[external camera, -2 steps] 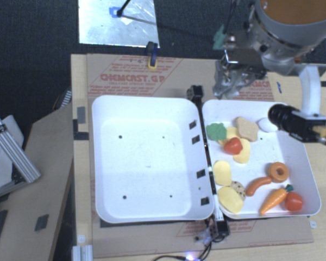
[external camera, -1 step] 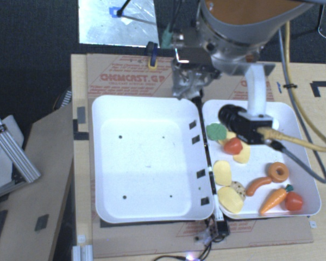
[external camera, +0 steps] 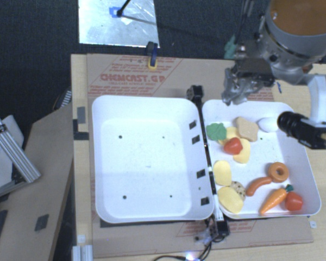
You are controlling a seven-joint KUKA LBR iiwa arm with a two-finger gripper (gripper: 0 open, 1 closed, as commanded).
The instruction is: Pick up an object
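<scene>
- A table [external camera: 125,69] covered with printed cardboard carries two shallow white bins side by side.
- The left bin [external camera: 146,156] is a plain white tray.
- The right bin [external camera: 309,189] holds a scatter of toy food.
- The grey arm [external camera: 299,31], with its orange band, reaches in from the upper right.
- The gripper [external camera: 236,94] hangs over the right bin's far edge, above the food; whether it is wide or narrow cannot be told.
- Toy food, all lying loose in the bin: bread slice [external camera: 246,128], green broccoli [external camera: 216,131], white egg [external camera: 267,124], red tomato [external camera: 233,145], doughnut [external camera: 277,172], sausage [external camera: 257,185], carrot [external camera: 275,198].
</scene>
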